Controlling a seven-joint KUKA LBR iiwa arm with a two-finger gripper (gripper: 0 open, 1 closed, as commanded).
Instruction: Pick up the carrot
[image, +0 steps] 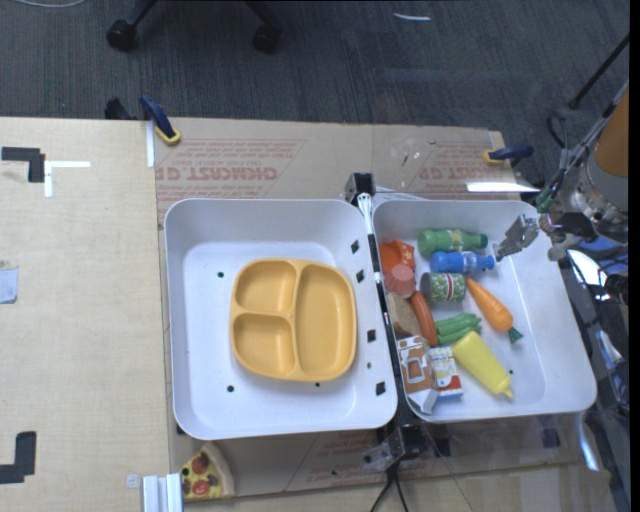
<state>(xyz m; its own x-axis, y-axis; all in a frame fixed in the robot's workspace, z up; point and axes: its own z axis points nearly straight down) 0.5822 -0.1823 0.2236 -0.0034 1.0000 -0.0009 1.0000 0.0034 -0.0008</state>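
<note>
the gripper (519, 237), fingers apparently spread and holding nothing, hung at the carrot's (490, 306) one o'clock, probably lining up to descend on it.

Red print on the cardboard sheet (235, 160) reads upside down, seemingly "CHEMCAST GP"; other labels illegible

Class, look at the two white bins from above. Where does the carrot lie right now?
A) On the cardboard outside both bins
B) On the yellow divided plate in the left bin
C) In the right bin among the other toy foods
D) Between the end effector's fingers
C: the carrot lies in the right bin, apart from the end effector.
</note>
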